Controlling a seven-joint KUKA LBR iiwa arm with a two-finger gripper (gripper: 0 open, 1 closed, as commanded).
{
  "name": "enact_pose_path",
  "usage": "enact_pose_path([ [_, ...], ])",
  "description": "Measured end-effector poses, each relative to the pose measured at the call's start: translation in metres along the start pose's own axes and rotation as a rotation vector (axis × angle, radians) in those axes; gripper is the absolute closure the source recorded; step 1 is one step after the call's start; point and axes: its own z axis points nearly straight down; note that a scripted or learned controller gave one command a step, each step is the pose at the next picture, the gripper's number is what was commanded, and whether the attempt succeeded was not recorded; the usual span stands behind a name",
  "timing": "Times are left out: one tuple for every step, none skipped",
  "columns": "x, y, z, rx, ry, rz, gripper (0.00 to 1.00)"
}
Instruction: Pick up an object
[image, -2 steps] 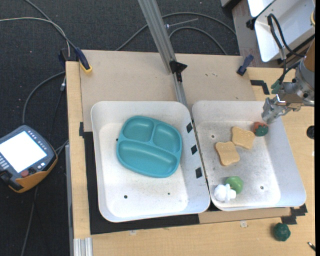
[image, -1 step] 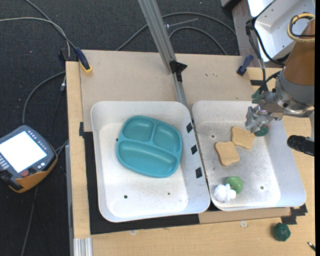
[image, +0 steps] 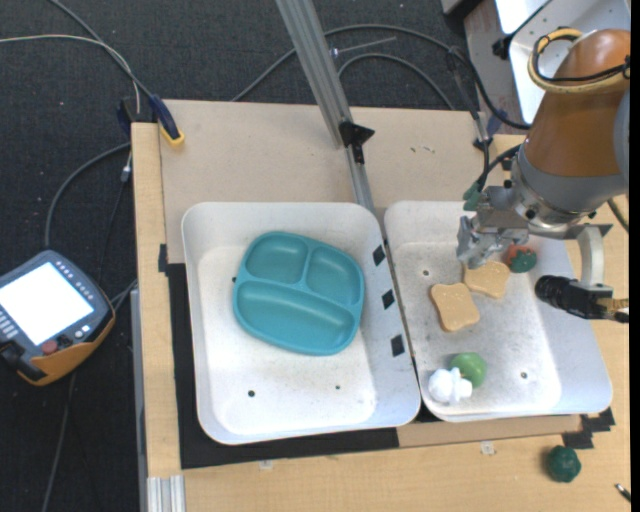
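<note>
My gripper (image: 487, 247) hangs over the back of the right bin (image: 520, 400), just above a tan toast slice (image: 489, 280) and close to touching it. A second toast slice (image: 455, 306) lies a little to the left and nearer the front. An orange-red object (image: 521, 261) sits right beside the gripper on its right, partly hidden. Near the front of the right bin lie a green ball (image: 469, 368) and a white object (image: 447, 386), touching each other. Nothing shows between the fingers.
The left bin (image: 215, 400) holds a teal divided plate (image: 298, 291). A green object (image: 563, 462) lies on the bench outside the right bin's front corner. A metal pole (image: 330, 80) rises behind the bins. A handheld pendant (image: 45, 315) lies on the floor at the left.
</note>
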Motion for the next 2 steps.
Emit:
enact_pose_path([
  [0.049,-0.011,0.003,0.001,0.000,0.000,1.00],
  [0.105,-0.026,0.014,0.002,0.000,-0.001,1.00],
])
